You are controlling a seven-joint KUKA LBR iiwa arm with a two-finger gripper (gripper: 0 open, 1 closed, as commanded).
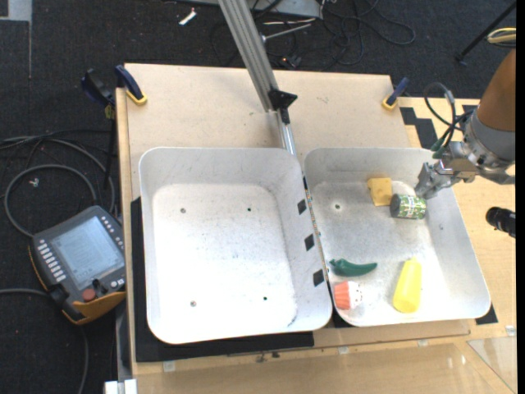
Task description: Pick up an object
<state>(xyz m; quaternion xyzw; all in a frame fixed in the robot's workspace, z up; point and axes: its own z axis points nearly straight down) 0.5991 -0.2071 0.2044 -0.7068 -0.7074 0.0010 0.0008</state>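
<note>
The right bin (459, 245) holds several small objects. A yellow sponge-like block (380, 190) lies near its back, with a green and white can (408, 207) on its side just to the right of it. Nearer the front lie a green pepper (353, 266), a red and white piece (349, 295) and a yellow banana-like object (407, 286). My gripper (430, 180) hangs at the bin's right back, just above and to the right of the can, its fingers pointing down-left. Nothing shows between them.
The left bin (164, 179) sits beside the right one on the wooden bench. A slanted metal pole (250, 43) rises from the bench's back middle. Clamps (131, 84) sit at the bench's back corners. A teach pendant (78, 257) lies on the floor left.
</note>
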